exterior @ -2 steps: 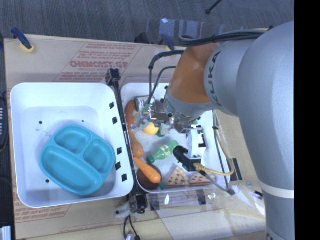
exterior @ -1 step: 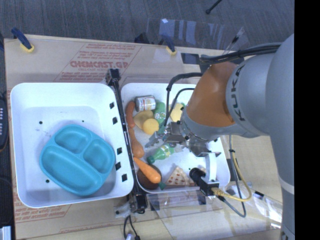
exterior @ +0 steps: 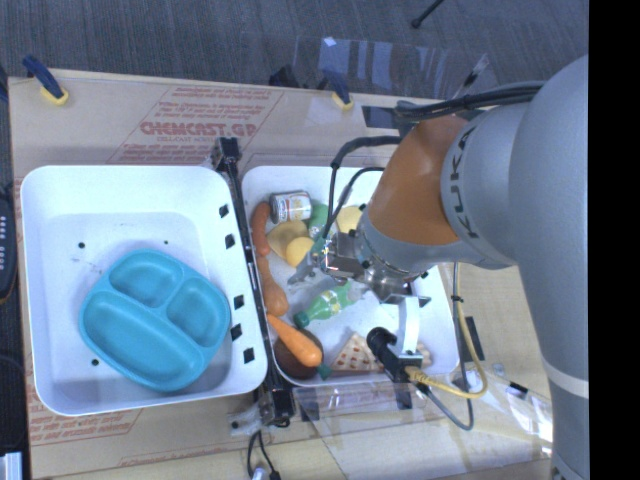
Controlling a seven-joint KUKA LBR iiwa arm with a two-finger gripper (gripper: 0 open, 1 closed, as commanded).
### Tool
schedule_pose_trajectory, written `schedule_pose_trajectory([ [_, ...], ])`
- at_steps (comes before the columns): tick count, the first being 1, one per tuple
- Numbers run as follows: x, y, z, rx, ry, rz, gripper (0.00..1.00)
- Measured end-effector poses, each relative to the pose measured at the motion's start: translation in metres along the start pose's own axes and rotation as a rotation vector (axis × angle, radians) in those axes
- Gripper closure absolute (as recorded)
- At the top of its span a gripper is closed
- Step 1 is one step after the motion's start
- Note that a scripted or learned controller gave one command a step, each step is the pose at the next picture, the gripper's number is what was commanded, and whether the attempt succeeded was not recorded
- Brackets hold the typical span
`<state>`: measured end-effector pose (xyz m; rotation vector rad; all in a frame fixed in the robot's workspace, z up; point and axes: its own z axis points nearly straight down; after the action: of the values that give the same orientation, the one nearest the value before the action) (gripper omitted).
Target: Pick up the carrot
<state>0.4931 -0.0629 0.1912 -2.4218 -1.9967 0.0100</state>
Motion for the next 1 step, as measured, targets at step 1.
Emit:
schedule_pose_trajectory([
  [1, -0.0170, 0.0590, 0.0642, 0.009, 0.000, 0.090, 0.00],
])
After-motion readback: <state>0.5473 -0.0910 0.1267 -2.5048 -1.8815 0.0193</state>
